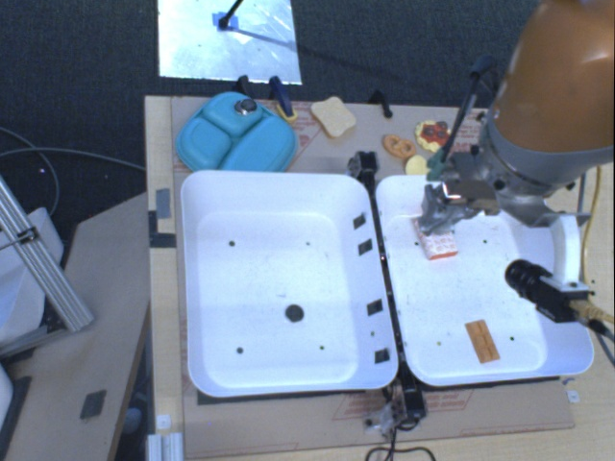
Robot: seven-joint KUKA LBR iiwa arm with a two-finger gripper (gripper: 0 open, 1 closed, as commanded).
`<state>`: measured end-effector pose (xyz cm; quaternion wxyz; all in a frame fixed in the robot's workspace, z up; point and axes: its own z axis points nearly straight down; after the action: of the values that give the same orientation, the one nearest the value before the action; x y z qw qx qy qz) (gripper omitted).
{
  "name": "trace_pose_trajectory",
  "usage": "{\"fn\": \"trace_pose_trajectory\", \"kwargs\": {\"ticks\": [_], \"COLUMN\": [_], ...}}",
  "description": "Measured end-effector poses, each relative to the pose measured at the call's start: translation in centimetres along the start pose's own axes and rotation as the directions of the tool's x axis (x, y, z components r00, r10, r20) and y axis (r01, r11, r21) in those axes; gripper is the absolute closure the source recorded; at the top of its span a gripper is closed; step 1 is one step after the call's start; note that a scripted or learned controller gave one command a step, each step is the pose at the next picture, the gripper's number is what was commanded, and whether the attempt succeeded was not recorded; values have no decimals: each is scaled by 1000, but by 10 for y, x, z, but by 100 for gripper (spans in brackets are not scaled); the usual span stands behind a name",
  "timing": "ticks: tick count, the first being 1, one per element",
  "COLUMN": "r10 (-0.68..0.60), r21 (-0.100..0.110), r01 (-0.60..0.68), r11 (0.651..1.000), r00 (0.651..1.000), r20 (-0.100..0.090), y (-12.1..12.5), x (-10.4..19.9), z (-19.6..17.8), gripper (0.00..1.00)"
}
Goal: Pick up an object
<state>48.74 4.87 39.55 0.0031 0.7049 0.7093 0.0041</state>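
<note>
While the claw point(440, 211) hangs low in the right bin point(567, 353), it is touching or just above a small red-and-white box point(440, 246); I cannot tell its state. This looks like the grasping step. Next, a firm closing, then a lift.

The scene is evenly and fairly brightly lit from above. The two white bins point(288, 286) are close to overexposed, their floors nearly blank white, with only soft grey shadows along the inner walls. A metal sheet point(229, 25) at the top throws a pale bluish glare. The dark carpet point(77, 65) looks grainy with noise. The orange band point(562, 65), nearest the camera, is soft and out of focus. Fine detail is slightly blurred throughout.
</note>
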Motion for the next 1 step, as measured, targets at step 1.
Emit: {"fn": "trace_pose_trajectory", "kwargs": {"ticks": [1], "r10": [9], "r21": [8], "r01": [-9], "r11": [1000], "r00": [1000], "r20": [2], "y": [-1], "x": [-41], "z": [23], "gripper": [100]}}
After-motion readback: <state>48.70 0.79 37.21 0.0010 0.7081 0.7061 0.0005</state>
